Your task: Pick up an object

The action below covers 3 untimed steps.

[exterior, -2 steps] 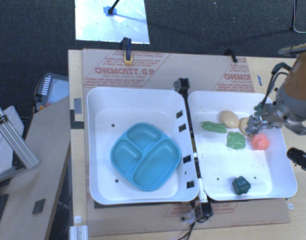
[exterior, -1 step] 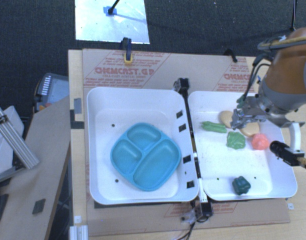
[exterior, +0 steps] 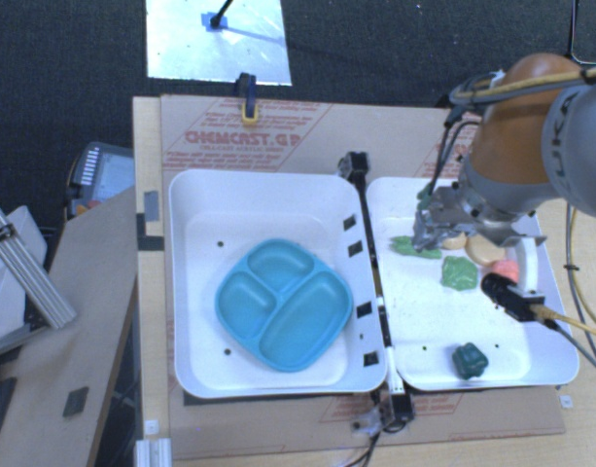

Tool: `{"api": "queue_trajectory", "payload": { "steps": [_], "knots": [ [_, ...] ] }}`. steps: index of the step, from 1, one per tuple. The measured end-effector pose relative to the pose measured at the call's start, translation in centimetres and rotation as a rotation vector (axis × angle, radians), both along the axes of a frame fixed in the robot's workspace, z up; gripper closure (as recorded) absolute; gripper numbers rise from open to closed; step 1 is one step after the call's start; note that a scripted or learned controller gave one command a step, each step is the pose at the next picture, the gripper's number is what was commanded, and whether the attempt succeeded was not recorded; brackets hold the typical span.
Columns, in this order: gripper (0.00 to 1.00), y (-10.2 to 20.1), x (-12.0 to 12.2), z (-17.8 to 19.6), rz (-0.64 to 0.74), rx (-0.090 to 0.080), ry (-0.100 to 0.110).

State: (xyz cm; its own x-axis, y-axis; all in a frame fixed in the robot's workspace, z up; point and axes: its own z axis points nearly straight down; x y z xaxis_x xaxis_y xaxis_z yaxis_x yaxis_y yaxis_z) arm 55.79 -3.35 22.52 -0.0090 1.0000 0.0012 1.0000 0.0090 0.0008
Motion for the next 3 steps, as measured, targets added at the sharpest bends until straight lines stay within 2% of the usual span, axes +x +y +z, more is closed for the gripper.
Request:
{"api": "queue_trajectory", "payload": {
  "steps": [2,3],
  "knots": [
    [1.00,10.4,2.1,1.5,-0.002,0.000,-0.002],
    [1.00,14.0,2.4,-0.5,-0.002,-0.001,0.001]
  ]
}}
